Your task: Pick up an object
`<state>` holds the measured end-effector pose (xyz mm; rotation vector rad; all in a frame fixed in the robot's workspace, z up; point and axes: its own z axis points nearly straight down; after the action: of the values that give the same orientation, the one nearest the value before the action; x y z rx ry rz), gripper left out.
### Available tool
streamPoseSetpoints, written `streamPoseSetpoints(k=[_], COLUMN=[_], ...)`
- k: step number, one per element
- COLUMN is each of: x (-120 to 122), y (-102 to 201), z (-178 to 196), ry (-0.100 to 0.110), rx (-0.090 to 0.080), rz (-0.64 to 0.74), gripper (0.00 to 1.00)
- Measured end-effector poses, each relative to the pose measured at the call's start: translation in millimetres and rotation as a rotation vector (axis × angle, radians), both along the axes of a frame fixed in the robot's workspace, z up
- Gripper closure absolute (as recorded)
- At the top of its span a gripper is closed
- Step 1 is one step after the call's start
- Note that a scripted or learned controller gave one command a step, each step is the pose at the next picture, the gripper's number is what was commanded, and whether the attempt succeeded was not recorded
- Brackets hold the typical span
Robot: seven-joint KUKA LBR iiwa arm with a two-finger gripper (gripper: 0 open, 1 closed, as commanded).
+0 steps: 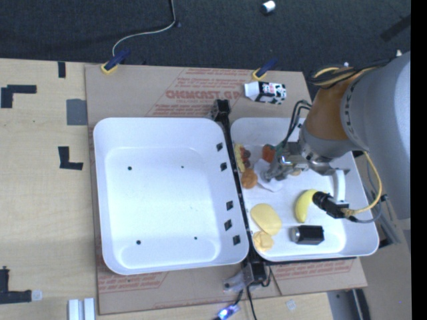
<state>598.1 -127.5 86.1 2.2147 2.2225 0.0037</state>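
My gripper (275, 171) is low inside the right bin (353, 245), near its left-centre, over a small pale piece (270, 185). A red-orange item (268, 153) lies just behind it, and a brown one (244, 156) and an orange one (249, 178) lie to its left by the bin wall. Nearer the front are a yellow oval (265, 217), a yellow banana-shaped piece (305, 205), a black block (307, 234) and a small yellow-orange piece (262, 241). Nothing is visibly held.
The left bin (160, 192) sits beside the right one, with a black divider (230, 179) between them. A small black-and-white object (265, 92) lies on the cardboard behind the bins. The arm's body and cables (360, 132) cover the right bin's far right side.
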Motion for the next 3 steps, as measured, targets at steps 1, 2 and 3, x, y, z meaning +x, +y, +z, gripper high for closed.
streamPoseSetpoints(k=[1,2,3], x=[-1.5,31.0,29.4], y=[-0.6,0.0,0.2], z=[0.3,304.9,303.8], ry=[0.001,-0.014,0.004], rx=[0.001,-0.003,-0.003], rz=[-0.002,0.0,-0.002], gripper=[0.0,0.0,1.0])
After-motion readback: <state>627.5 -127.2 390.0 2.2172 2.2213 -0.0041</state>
